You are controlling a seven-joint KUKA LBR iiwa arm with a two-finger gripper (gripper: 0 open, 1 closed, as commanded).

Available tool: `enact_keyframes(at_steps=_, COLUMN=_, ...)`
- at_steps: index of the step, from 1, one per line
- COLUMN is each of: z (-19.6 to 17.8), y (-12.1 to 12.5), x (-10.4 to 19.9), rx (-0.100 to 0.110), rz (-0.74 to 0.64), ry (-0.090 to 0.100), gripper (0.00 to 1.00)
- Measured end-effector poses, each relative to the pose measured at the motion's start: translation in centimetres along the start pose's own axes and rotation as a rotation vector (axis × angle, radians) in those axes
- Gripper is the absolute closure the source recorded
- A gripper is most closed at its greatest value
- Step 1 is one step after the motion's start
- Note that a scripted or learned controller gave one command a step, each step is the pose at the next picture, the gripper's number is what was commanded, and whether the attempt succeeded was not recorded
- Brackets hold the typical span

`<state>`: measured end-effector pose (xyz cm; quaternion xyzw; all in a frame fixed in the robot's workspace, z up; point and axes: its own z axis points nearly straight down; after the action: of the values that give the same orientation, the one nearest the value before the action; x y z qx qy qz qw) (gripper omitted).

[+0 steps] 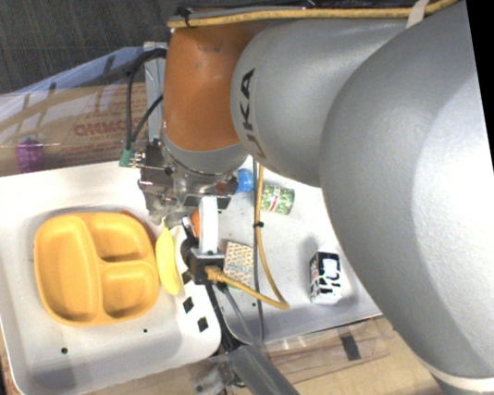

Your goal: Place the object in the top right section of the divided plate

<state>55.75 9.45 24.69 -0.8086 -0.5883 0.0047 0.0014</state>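
Bench surface: brown cardboard under clear sheeting, on dark carpet, bearing two shallow white bins side by side.

Arm: the grey arm (383, 169) enters from the right of the divided plate (94, 264) and covers most of the right bin (290, 311). Its orange band (196, 88) sits above and to the right of the plate. The wrist points down at the seam between the bins. The gripper (186, 251) is just off the plate's right edge. Whether it is open or closed cannot be told.

Task item: the yellow object (167, 259) is a small, pale yellow, curved piece, paler than the plate. It stands lengthwise against the plate's right rim, between plate and gripper. Contact with either cannot be confirmed. It is in none of the plate's sections.

Containers: the plate is orange-yellow with three compartments, one large on its left and two smaller on its right. It lies in the left bin (32, 368). To the plate's right, the right bin holds a patterned tan packet (239, 259), a green-and-white can (277, 200), a blue item (244, 181) and, farthest out, a black-and-white carton (325, 277).
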Motion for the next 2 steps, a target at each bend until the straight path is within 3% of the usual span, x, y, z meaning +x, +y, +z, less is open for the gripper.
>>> enact_keyframes(at_steps=1, z=-11.4, y=5.1, x=3.5, rx=-0.003, rz=0.175, ry=0.003, gripper=1.0)
enact_keyframes(at_steps=2, z=-1.6, y=1.6, x=-0.4, rx=0.0, rz=0.308, ry=0.0, gripper=1.0)
